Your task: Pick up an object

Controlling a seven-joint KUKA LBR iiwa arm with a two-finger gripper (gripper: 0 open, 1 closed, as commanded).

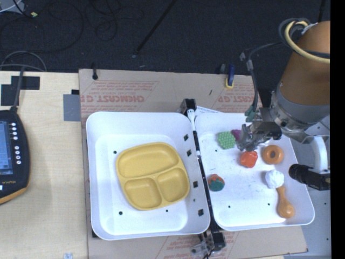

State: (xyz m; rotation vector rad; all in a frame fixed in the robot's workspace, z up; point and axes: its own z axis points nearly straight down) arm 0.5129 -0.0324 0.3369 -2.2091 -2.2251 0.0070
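Note:
My gripper (248, 143) hangs over the upper middle of the right bin (253, 215), coming in from the right. Just below its tip a red object (248, 159) lies on the bin floor. A green textured piece (227, 140) and a small purple piece (236, 133) sit to the gripper's left. An orange ring (272, 155) lies to the right of the red object. A small red and green ball (216, 183) rests near the bin's left wall. Toward the right side lies a white ball (274, 178) with an orange drumstick-shaped toy (284, 204) below it.
The left bin (102, 144) holds a yellow divided plate (152, 175). A black clip strip (195, 161) runs along the seam between the bins. A handheld controller (9, 155) lies on the bench at the far left. Cables cross the dark floor behind.

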